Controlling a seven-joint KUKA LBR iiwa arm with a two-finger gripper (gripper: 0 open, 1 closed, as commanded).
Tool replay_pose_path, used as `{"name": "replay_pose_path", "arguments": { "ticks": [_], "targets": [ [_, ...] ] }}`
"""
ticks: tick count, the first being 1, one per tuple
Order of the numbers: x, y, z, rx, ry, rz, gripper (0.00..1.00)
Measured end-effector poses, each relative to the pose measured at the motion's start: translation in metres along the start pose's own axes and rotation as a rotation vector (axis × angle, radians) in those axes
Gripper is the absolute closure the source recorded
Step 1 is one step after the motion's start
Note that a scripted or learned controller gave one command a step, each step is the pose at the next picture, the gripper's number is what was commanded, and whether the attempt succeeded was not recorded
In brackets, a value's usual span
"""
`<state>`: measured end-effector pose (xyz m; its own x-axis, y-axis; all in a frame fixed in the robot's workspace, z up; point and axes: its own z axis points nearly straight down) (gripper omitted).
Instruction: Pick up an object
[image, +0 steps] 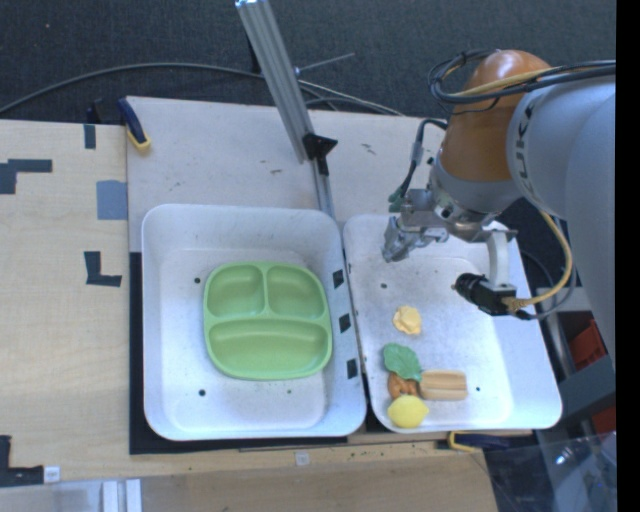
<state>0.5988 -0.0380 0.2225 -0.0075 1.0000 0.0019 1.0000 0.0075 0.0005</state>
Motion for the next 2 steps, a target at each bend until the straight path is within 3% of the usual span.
{"name": "replay_pose_path", "arguments": {
  "ticks": [1, 2],
  "targets": [
    [0.051, 0.016, 0.01, 0.002, -0.001, 0.001, 1.0],
    [0.101, 0.027, -0.004, 0.0, 0.0, 0.001, 1.0]
  ]
}}
